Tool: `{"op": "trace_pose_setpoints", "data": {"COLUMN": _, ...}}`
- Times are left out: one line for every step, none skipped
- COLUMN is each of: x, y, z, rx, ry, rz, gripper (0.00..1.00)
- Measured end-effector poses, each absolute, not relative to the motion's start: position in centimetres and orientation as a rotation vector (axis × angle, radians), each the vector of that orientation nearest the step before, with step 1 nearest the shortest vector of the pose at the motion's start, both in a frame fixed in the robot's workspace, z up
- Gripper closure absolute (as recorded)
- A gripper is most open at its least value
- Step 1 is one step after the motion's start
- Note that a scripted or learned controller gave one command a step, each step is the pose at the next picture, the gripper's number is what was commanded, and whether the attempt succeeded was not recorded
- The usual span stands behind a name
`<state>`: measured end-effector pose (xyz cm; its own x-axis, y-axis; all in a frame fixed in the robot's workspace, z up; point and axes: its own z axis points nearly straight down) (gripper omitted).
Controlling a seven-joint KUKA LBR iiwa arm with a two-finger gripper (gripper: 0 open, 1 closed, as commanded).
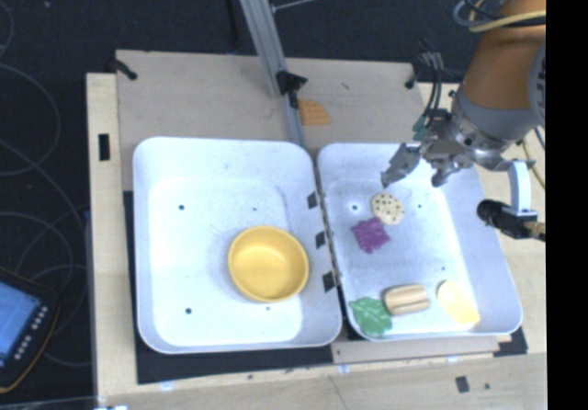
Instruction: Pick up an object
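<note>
My gripper [418, 173] hangs over the back of the right bin [482, 224], its two fingers spread open with nothing between them. Just in front of it and below lies a round spotted cookie [388, 208]. A purple piece [370, 234] lies beside the cookie, toward the bin's middle. Along the right bin's front edge sit a green leafy piece [369, 314], a tan bread roll [406, 299] and a pale yellow piece [456, 300]. A yellow bowl [267, 262] stands in the left bin [175, 206].
A grey metal post [262, 27] slants up from behind the joint between the bins. A small orange tag [313, 112] lies on the bench behind them. The arm's black attachment [505, 214] overhangs the right bin's right rim.
</note>
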<state>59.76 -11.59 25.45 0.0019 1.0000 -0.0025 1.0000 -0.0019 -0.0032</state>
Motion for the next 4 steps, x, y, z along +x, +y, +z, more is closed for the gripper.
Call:
{"op": "trace_pose_setpoints", "data": {"x": 60.2, "y": -11.1, "z": 20.7, "rx": -2.224, "ry": -2.217, "rz": 0.007, "gripper": 0.00}}
{"op": "trace_pose_setpoints", "data": {"x": 59.8, "y": -11.7, "z": 14.5, "rx": -2.222, "ry": -2.218, "rz": 0.009, "gripper": 0.00}}
{"op": "trace_pose_setpoints", "data": {"x": 60.1, "y": -11.6, "z": 16.0, "rx": -2.230, "ry": -2.216, "rz": -0.004, "gripper": 1.00}}
{"op": "trace_pose_setpoints", "data": {"x": 60.6, "y": -11.7, "z": 22.4, "rx": -2.223, "ry": -2.229, "rz": -0.008, "gripper": 1.00}}
